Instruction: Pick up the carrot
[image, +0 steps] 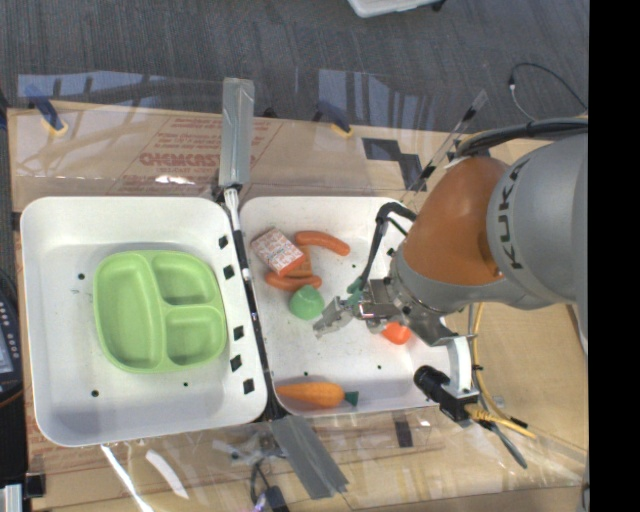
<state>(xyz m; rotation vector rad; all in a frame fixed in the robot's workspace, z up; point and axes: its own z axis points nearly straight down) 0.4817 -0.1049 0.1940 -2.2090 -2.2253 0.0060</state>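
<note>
Here, the grey arm's end effector (335, 317) hovers just beside a green round ball (306, 302), its grip state unclear; the orange plastic carrot (312, 395) lies near the right white bin's (365, 215) front wall.

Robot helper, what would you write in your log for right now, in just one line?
task: pick up carrot | carrot: lying at right bin's near edge, not held | gripper: over bin middle, beside green ball

The carrot (312, 395), orange with a small green top at its right end, lies flat on its side along the near wall of the right bin (330, 215).
</note>
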